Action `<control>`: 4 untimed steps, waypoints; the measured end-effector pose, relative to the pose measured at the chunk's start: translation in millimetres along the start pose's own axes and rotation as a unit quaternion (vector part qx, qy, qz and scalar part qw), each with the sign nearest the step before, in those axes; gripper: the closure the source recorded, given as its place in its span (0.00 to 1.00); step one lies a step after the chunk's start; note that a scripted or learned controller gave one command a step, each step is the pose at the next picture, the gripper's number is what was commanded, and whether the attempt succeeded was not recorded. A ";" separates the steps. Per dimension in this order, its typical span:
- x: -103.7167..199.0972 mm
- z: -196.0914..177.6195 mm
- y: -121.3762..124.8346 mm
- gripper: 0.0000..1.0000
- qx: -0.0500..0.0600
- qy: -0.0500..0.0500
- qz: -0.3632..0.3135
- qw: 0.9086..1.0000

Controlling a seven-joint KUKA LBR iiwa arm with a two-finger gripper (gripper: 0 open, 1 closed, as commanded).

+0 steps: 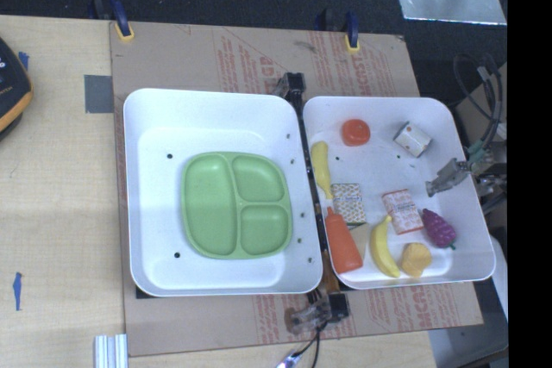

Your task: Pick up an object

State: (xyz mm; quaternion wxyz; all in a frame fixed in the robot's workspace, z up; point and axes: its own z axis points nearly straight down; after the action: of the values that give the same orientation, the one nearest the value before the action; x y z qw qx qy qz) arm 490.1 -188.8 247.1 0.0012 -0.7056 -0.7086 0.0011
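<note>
At the right bin's (457, 121) right rim sits the gripper (448, 177), low over the bin's right side, nothing between its tips. Jaw state cannot be told at this size. Nearest items lie just left and below it: purple grape bunch (438, 228) below, pink packet (402, 210) below-left, white block (412, 138) up-left. Any of these could be the pick; grapes look closest. Grapes' long axis runs diagonally, upper-left to lower-right. One arm only, entering from the right.

Right bin also holds a red round item (355, 132) near the top, a yellow corn-like piece (320, 168) along the left wall, a patterned packet (348, 202) mid-bin, an orange carrot (342, 244) at lower left, a banana (382, 247) upright-ish beside it, and a lemon (416, 258) touching the banana's lower end.

Left bin (142, 112) holds a green divided plate (235, 204), three compartments, all bare.
</note>
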 end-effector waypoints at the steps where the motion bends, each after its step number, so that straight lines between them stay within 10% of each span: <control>1: 37.2 130.8 54.3 0.00 0.001 0.000 -0.001 1.000; 2: 11.3 155.2 150.4 0.00 0.001 0.000 -0.001 1.000; 3: 65.5 155.5 40.5 0.00 0.000 0.000 0.000 1.000; 4: 23.2 151.0 105.2 0.00 -0.001 0.000 0.000 1.000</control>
State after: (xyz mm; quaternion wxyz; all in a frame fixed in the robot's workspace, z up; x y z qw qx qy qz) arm 594.7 -165.2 95.8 0.0003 -0.7056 -0.7086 0.0006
